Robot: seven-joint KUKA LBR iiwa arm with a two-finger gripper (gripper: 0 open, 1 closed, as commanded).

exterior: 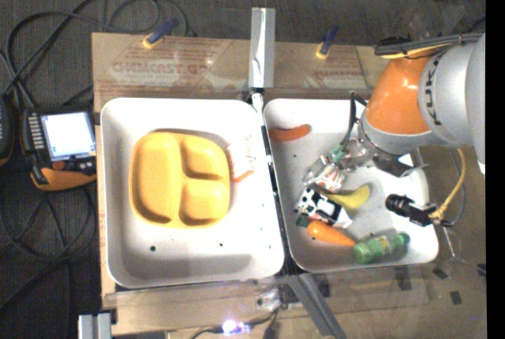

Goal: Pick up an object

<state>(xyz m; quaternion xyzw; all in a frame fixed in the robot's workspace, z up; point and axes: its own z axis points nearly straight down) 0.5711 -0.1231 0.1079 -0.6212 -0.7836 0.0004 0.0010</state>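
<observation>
Green bottle (381,247) nearest; orange carrot (329,233) beside; fingers (345,160) state: cannot tell.

Brown bench (158,65) bearing two white bins: left bin (118,251) at nine o'clock, right bin (426,247) at three.

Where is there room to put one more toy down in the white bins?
In the left bin, bare floor wraps around the yellow tray, widest along the near edge. In the right bin, there is a small patch between the orange sausage and the gripper. The near right is crowded: banana, carrot, green bottle.
</observation>
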